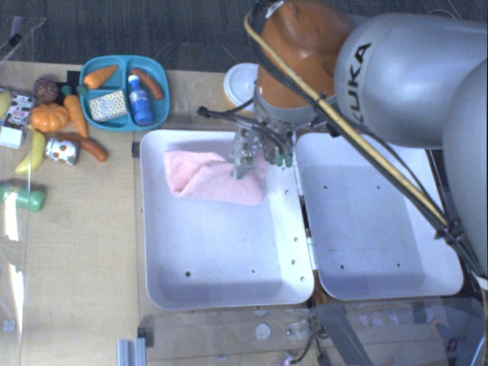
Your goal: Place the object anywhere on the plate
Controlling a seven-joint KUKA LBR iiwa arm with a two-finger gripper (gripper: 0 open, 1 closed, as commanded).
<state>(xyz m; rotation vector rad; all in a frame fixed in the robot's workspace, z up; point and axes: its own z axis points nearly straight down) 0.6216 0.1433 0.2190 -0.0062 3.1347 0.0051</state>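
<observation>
Cloth, pink and crumpled (213, 178), lies in the upper part of the left white bin (221, 273), a little above the middle of the frame; it is the only loose thing in either bin, so it is probably the object meant for a plate. The two-finger gripper (242, 168) stands right over the cloth's right-hand fold, reaching down from the grey arm with the orange band (301, 33) that fills the upper right. That placement suggests a grasp at the raised fold, where soft fabric gives the fingers something to pinch. Whether the gripper is open, closed or already pinching fabric cannot be told: its tip is small, dark against the pink, and seen from above.

The plate itself is uncertain. A pale round disc (240, 82) near the top centre may be it, but the orange wrist covers most of it. The right white bin (381, 235) is partly cut off by the arm and its yellow cable (358, 139). At the upper left a blue divided tray of toy food (126, 90) sits on the wooden bench (69, 280), with more toy vegetables beside it, some clipped by the frame's edge.
</observation>
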